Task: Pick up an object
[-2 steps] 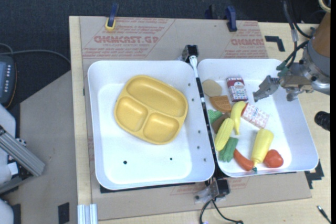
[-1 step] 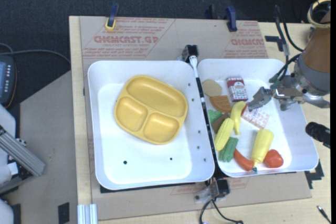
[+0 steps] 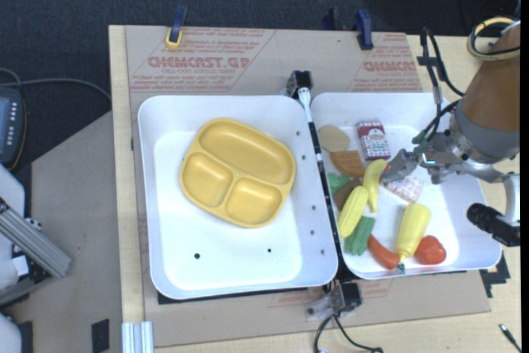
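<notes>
My hand, its grip state impossible to tell, hangs low at centre right over the toy food heaped in the right bin, positioned for picking 1.

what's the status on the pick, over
Gripper low in the right bin, over the toy pile. Nothing seen held. Banana and corn right beside it, crowding. Yellow plate alone in the left bin.
</notes>
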Action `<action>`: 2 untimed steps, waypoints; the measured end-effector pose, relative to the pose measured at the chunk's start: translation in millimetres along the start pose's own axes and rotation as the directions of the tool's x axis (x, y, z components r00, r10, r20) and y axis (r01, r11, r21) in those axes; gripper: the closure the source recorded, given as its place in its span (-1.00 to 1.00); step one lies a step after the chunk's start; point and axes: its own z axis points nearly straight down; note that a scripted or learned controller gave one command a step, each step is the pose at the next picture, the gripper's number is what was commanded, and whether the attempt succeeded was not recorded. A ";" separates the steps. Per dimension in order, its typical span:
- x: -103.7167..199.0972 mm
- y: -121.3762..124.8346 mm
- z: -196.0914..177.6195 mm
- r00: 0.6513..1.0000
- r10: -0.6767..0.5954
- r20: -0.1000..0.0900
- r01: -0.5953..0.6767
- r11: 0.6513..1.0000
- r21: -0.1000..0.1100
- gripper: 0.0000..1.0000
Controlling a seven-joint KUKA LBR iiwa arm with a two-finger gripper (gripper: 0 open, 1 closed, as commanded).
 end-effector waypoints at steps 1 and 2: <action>11.0 -0.3 52.9 1.000 -0.001 -0.001 0.001 1.000 0.001 -1.00; 8.6 3.5 98.9 1.000 0.002 0.005 -0.001 1.000 -0.014 -1.00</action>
